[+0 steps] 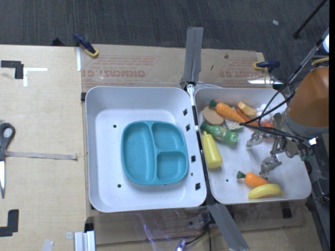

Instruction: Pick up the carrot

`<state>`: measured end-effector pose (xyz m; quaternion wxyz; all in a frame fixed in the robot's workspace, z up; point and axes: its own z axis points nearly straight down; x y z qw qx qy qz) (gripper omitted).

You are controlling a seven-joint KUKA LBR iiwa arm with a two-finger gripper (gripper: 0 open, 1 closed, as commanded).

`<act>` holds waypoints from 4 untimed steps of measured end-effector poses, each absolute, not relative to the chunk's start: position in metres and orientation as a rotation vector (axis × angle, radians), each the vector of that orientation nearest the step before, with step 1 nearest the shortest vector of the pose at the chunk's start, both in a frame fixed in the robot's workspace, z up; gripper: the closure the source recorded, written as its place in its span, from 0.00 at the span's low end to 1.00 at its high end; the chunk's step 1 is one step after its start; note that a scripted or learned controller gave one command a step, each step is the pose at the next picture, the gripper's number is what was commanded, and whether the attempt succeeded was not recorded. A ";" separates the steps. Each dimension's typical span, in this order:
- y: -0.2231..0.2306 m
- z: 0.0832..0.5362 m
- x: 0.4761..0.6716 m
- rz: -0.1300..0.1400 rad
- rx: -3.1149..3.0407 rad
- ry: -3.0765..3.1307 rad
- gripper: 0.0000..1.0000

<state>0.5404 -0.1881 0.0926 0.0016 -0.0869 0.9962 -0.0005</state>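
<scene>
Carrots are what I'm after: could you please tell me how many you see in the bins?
2. One carrot lies at the far end of the right bin, beside the yellow bottle's neighbours; another carrot lies near the front, touching the banana. Others may be hidden beneath the arm.

Evenly and brightly lit from above, without hard shadows. White bins (146, 98) near overexposure, walls washed out, faint shading under rims. Soft sheen on teal plate (155, 152) and on yellow bottle (212, 150). Dark floor (157, 9) at top underexposed, texture barely visible. Moderate sharpness overall; arm (309, 101) at right edge blurred. Slight violet glare at bottom centre on counter (36, 192) edge.
</scene>
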 end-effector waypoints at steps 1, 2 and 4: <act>-0.154 0.099 0.494 -0.018 -0.358 3.091 0.00; -0.144 0.117 0.596 -0.010 0.005 3.137 0.00; -0.073 0.193 0.595 -0.001 0.551 3.089 0.00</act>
